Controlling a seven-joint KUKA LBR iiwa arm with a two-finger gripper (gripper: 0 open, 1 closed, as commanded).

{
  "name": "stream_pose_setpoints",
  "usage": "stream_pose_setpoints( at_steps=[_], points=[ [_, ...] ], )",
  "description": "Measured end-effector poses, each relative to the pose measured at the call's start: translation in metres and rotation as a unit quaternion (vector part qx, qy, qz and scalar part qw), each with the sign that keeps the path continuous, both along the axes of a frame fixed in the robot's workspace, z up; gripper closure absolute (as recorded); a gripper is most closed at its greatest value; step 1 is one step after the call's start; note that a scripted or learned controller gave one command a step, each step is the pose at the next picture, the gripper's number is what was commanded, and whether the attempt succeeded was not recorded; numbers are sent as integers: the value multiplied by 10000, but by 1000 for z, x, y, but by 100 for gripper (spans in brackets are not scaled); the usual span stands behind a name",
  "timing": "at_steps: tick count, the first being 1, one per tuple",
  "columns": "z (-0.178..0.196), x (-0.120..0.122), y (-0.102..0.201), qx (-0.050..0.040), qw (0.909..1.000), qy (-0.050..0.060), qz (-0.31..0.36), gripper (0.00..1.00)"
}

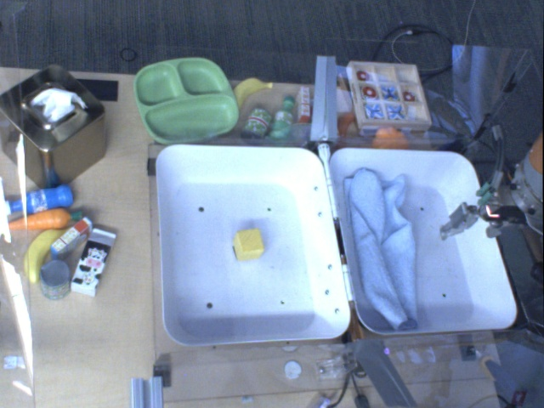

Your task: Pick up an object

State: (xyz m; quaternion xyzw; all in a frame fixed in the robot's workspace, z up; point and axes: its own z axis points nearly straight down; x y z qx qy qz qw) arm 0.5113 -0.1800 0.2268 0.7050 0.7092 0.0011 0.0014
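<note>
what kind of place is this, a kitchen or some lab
Most likely a robot test bench in a lab, not a kitchen. Two shallow white bins sit side by side, the left bin holding a yellow block and the right bin a folded towel, while a gripper reaches in.

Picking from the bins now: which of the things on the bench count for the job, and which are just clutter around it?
For the job:
- yellow block in the left bin
- blue towel in the right bin
- tool over the right bin

Lying about:
- green divided plate
- tic-tac-toe board
- brown box
- banana and carrot
</note>
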Motion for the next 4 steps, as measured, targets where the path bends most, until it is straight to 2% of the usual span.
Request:
stream_pose_setpoints(
  at_steps=[1, 2, 3, 4],
  points=[
    [-99, 47, 87, 7, 9998, 6, -203, 0],
    [-136, 122, 27, -12, 9999, -57, 139, 0],
    [-136, 115, 90, -5, 9980, -56, 622, 0],
    [-136, 148, 92, -19, 9857, -41, 1684, 0]
  ],
)
